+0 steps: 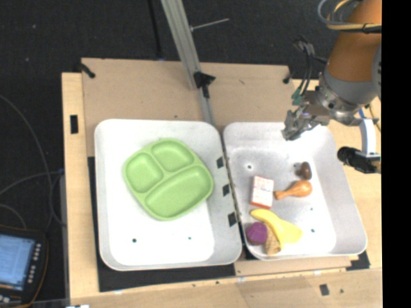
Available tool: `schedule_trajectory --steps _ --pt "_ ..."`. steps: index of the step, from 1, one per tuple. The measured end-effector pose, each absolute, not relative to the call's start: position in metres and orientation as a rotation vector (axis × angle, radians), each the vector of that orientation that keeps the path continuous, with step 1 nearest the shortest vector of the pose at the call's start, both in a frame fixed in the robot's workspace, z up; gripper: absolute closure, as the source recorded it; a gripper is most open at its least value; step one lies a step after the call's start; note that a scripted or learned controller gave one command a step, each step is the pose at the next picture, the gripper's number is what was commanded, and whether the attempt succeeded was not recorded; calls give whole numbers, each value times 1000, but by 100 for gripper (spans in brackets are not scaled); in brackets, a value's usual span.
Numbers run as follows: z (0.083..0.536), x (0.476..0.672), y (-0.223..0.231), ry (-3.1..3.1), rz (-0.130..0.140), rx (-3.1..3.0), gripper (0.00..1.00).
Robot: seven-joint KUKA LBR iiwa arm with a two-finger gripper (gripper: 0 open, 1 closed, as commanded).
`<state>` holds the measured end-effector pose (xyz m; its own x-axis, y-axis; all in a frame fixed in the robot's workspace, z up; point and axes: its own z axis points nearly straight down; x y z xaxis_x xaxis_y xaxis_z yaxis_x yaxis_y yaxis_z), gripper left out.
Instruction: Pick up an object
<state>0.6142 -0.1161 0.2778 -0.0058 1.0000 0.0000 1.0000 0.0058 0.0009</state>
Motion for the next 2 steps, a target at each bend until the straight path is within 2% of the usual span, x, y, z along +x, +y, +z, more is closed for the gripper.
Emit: schedule_trajectory --steps 1,2 --pt "281 622 -58 2229 4 2212 100" --pt "265 623 -10 2229 -1 2215 100"
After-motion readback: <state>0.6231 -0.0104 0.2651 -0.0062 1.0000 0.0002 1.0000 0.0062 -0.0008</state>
